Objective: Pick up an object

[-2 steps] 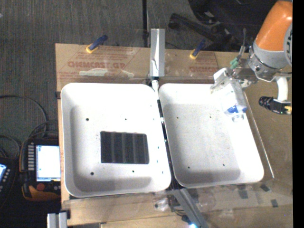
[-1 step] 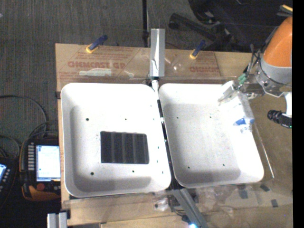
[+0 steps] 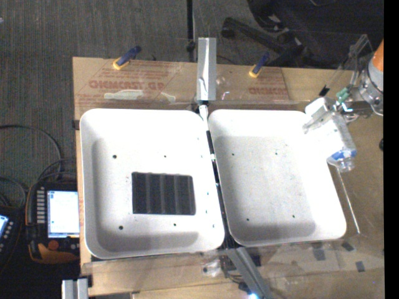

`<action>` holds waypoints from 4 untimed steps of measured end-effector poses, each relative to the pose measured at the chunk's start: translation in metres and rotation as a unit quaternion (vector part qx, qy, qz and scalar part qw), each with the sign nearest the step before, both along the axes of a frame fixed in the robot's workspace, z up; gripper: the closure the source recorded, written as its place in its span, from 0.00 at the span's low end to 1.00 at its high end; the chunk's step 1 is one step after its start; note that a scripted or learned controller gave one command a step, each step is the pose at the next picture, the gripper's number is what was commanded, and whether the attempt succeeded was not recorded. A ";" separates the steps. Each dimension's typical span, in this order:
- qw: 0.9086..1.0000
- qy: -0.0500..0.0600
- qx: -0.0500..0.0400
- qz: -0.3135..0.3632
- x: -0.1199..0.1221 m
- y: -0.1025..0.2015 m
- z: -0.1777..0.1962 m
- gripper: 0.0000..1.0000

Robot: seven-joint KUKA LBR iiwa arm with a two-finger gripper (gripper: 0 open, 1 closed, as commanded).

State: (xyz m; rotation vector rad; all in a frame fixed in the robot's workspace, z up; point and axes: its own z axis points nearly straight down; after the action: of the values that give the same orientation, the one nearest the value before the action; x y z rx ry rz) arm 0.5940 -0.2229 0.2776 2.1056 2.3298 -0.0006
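- Camera view: we see a dark ribbed block lying flat in the left bin;
- gripper hovers beyond the block, over the right bin's far right corner; its grip we cannot tell.

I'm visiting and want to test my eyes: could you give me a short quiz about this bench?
1. True or false: the dark ribbed tray lies in the left bin.
2. Where is the pincer: A, over the left bin; B, at the right bin's far right corner?
3. How many clamps hold the board behind the bins?

Key: 1 true. 2 B. 3 two; the second clamp is behind the right bin.
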 end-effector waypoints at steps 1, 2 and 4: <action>0.996 0.001 0.001 0.084 -0.015 0.001 -0.146 0.00; 0.990 0.000 0.000 0.138 -0.051 0.000 -0.086 0.00; 0.998 0.001 0.000 0.059 -0.094 0.043 -0.094 0.00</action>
State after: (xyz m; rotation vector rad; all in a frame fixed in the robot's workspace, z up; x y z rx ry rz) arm 0.4996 -0.1797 0.1833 1.9648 2.4526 -0.0018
